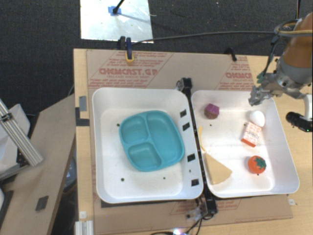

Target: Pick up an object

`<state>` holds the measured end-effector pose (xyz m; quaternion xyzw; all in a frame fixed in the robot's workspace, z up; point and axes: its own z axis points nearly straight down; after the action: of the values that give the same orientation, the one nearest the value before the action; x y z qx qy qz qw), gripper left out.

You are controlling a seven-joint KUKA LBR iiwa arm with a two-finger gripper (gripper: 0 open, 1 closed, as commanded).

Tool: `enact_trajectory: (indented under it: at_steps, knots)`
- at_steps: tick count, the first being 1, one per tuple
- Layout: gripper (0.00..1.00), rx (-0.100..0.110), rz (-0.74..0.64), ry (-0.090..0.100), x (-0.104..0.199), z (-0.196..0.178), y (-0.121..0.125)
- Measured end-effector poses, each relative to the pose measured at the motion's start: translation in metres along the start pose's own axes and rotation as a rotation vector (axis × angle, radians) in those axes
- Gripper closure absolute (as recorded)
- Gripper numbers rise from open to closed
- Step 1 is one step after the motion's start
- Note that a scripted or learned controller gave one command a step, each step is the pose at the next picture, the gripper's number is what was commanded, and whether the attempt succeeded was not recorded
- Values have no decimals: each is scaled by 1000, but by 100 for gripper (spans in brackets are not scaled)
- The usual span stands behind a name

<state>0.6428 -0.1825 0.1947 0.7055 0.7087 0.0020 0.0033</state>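
The right bin (281, 146) holds a purple fruit-like piece (211, 111), a white egg (257, 118), a red and white carton (251, 134), an orange tomato-like ball (257, 164) and a tan wedge (217, 169). My gripper (256, 97) hangs over the bin's far right corner, just above and behind the egg. Nothing shows between its fingers, and their spread is too small and dark to read.
The left bin (105, 131) holds a teal divided plate (150, 140). A black divider with clips (191, 141) runs between the bins. Cardboard (146, 70) lies under both bins. A cable crosses the dark floor behind the bench.
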Motion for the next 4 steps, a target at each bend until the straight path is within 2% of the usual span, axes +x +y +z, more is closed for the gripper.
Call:
enact_trajectory:
  at_steps: [1,3,4]
  knots:
    - [100,3,0,0,0,-14,1]
    - [100,7,-3,4,86,-23,-44]
    - [100,7,-4,4,130,-28,-52]
